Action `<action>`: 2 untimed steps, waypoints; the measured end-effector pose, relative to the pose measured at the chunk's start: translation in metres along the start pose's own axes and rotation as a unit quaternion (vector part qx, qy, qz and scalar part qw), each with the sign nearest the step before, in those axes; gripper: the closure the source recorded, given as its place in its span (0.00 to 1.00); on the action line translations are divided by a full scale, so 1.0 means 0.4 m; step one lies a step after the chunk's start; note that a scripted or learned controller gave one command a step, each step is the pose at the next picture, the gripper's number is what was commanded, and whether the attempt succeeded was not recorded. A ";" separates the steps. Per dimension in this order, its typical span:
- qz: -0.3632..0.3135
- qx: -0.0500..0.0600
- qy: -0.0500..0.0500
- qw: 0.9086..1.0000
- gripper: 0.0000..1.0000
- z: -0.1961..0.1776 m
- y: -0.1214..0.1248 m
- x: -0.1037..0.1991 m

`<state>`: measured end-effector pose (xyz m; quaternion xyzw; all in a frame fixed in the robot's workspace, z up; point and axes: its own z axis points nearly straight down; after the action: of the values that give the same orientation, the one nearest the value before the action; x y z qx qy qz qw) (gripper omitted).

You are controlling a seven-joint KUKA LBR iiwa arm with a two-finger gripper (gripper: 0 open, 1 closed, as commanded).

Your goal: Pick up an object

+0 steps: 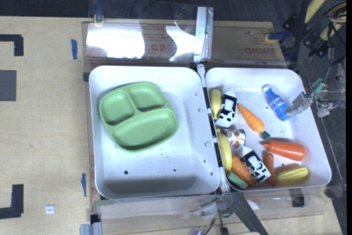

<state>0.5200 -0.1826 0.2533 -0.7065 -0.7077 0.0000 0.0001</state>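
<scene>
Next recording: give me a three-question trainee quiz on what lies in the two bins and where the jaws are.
1. True or false: the green divided plate lies in the left bin.
2. Which item lies closest to the gripper? A) blue bottle B) yellow banana C) green plate
3. Fill in: the toy carrot lies in the ____ bin.

Key: 1 true. 2 A. 3 right, meaning the right bin.
</scene>
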 end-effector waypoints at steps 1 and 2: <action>-0.061 0.000 0.000 0.998 0.00 0.272 0.142 0.029; -0.026 -0.003 0.003 1.000 0.00 0.398 0.247 -0.052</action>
<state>0.6189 -0.2032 0.0942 -0.6879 -0.7258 -0.0036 0.0002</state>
